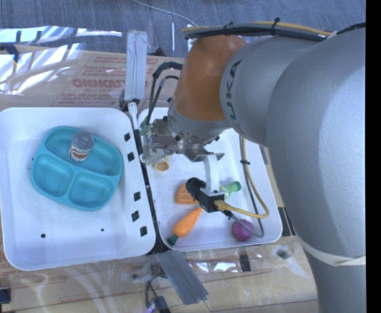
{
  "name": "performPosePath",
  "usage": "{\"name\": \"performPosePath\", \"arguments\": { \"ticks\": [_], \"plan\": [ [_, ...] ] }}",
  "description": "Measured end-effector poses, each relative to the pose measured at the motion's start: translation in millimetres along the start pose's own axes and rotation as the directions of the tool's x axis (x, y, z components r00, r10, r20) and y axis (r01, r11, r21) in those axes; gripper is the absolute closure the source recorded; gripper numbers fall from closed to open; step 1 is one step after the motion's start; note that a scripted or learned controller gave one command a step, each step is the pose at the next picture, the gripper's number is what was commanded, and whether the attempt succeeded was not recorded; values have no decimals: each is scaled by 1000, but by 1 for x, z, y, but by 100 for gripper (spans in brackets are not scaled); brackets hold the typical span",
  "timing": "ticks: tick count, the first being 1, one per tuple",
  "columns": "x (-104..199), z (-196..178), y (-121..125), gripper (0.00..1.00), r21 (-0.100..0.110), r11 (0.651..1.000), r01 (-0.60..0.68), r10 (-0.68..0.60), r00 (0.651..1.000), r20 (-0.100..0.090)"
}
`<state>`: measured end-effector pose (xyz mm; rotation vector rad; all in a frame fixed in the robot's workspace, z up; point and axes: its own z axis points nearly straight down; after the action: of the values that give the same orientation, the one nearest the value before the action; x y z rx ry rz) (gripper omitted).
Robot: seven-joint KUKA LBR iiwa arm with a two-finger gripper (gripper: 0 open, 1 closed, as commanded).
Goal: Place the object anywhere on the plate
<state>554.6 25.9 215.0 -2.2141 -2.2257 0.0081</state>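
Grey arm point(308, 109) looms at frame right. Gripper point(152, 147) sits low in upper-left corner of right bin point(210, 238); cannot tell if open or closed. Small jar point(81, 147) stands upright in upper compartment of blue plate point(50, 175), left bin point(60, 230). Risk: leftward sweep clips jar, tipping it off plate.

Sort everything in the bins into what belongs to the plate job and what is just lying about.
Job in hand: blue plate in the left bin; small jar standing in the plate's top compartment.

Lying about, all in the right bin: carrot; orange wedge; purple piece; green piece; small tan piece.
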Motion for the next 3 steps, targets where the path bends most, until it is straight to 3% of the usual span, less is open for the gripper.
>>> {"name": "performPosePath", "arguments": {
  "ticks": [1, 2, 3],
  "plan": [
    [4, -58, 102, 100, -7, 1000, 5, -5, 1000, -2],
    [-39, -53, 66, 100, -1, 1000, 0, 0, 1000, -1],
    [-38, -53, 66, 0, -1, 1000, 2, -2, 1000, -2]
  ]
}}
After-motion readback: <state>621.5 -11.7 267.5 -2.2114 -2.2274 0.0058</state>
